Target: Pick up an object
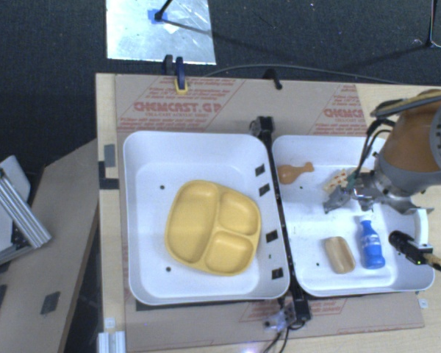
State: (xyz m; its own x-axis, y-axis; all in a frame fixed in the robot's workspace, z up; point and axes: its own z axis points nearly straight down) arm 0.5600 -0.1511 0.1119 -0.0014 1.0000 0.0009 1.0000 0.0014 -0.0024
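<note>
In the right bin (309,274) lie a brown drumstick-shaped piece (294,172) at the back left, a tan loaf-like block (339,254) at the front, and a blue bottle with a white cap (369,243) beside it. A small pale, speckled thing (339,178) lies near the back, just above the gripper. My gripper (336,201) hangs low over the bin's middle, left of the bottle's cap and behind the tan block. I see nothing held between its fingers.
The left bin (143,271) holds a yellow divided tray (213,226). A black divider with clips (273,197) runs between the bins. The arm's orange and grey body (419,149) covers the right bin's back right corner.
</note>
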